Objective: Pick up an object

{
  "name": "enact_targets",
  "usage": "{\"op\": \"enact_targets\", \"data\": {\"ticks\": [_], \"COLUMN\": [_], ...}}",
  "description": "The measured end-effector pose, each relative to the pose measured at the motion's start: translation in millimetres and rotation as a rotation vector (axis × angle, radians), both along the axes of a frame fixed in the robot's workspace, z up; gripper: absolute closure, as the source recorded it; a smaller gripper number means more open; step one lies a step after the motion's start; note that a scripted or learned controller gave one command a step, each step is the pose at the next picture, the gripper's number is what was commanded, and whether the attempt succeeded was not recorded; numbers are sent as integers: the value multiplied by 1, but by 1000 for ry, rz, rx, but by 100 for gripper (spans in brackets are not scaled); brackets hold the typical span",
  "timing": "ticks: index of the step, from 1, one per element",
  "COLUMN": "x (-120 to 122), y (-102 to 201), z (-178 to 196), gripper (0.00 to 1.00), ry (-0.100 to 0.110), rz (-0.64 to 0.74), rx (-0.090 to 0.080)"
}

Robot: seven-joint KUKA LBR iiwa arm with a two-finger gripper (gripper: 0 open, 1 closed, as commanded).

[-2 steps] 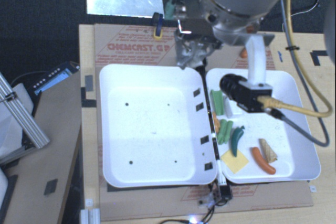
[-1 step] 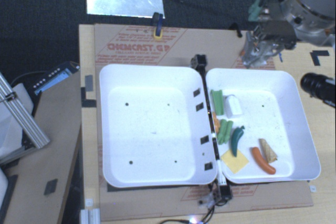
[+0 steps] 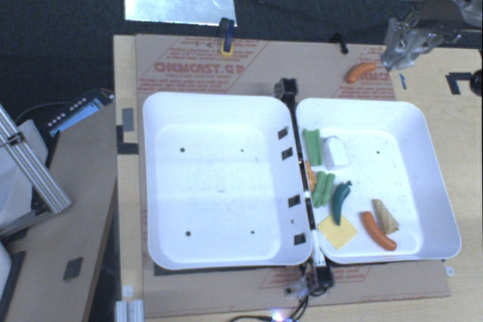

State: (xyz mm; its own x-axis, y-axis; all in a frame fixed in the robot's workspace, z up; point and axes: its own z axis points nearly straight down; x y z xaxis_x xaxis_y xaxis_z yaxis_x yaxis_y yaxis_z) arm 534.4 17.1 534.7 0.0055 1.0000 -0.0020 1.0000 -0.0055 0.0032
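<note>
The claw (image 3: 396, 56) hangs over the worktop (image 3: 317, 60) beyond the far rim of the right bin (image 3: 434, 162), with an orange sausage-like piece (image 3: 361, 72) lying just beside its tips, on the side toward the left bin (image 3: 219, 185). Whether the tips touch that piece cannot be told from this angle, and whether the claw is spread or pressed together cannot be told either. Nothing is visibly pinched.

The other candidates all lie below the claw in the frame, inside the right bin: a green pod (image 3: 311, 145) and a white block (image 3: 334, 153) nearest, then a dark pepper (image 3: 339, 201), a yellow slab (image 3: 336, 231), a tan cone (image 3: 386, 216) and a second orange sausage (image 3: 376, 231) farthest off.

By the look of it, the pick is not yet made. Two courses seem open: settle on the stray orange piece beside the tips, or swing back over the bin and descend on one item. The white block looks the easier target, standing a little apart; the green pieces crowd the divider.
</note>
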Motion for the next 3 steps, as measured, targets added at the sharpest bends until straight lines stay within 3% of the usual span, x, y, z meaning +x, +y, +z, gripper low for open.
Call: {"op": "enact_targets", "data": {"ticks": [1,3], "x": [-39,-48], "y": [48,148], "z": [1,0], "gripper": [100,100], "ry": [1,1], "rz": [14,15], "rx": [4,5]}}
